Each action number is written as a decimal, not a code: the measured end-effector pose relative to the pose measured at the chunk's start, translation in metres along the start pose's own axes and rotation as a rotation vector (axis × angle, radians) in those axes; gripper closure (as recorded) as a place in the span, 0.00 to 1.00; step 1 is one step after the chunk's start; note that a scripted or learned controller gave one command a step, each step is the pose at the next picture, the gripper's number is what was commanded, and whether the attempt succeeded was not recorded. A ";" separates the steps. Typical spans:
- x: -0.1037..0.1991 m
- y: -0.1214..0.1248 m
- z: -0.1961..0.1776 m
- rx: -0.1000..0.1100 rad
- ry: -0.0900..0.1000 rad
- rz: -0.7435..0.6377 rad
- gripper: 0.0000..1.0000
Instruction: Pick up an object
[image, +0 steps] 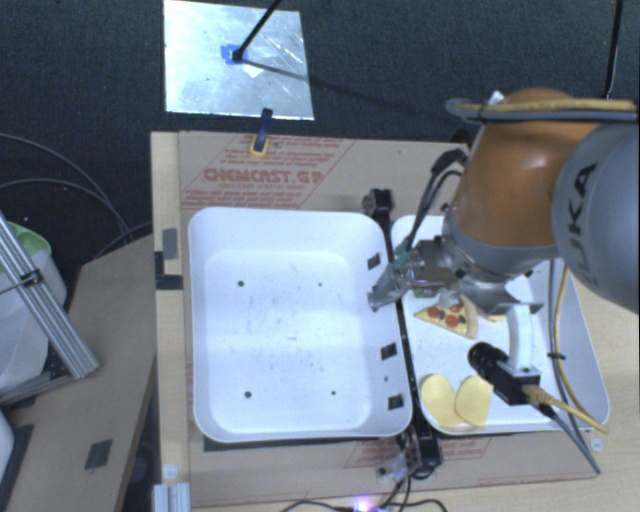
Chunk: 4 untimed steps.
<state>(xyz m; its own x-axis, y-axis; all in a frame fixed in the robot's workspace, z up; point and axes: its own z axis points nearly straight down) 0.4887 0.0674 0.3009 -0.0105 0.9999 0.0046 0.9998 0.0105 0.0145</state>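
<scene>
Over right bin (585, 385), arm low; gripper (392, 288) near divider, fingers hidden, state cannot tell. Pizza slice (448, 318) just beside gripper, lying on bin floor. Yellow pieces (455, 398) nearer front edge. Nothing lifted; pick judged undone.

The bench (110, 300) is tan, with a sheet of printed cardboard (265, 172) lying flat on it. On the cardboard sit two white bins side by side, the left bin (290, 230) and the right bin (590, 395), their rims nearly touching. A blue-and-yellow clip (262, 134) lies at the cardboard's far edge.
</scene>
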 end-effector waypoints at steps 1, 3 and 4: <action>-0.096 0.058 -0.155 -0.010 -0.010 0.016 0.00; -0.220 0.042 0.221 0.018 -0.007 0.019 0.00; -0.144 -0.006 0.111 0.009 -0.002 0.002 0.00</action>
<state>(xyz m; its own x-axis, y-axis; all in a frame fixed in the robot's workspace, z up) 0.4859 -0.0756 0.1895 -0.0084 1.0000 0.0023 1.0000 0.0084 0.0051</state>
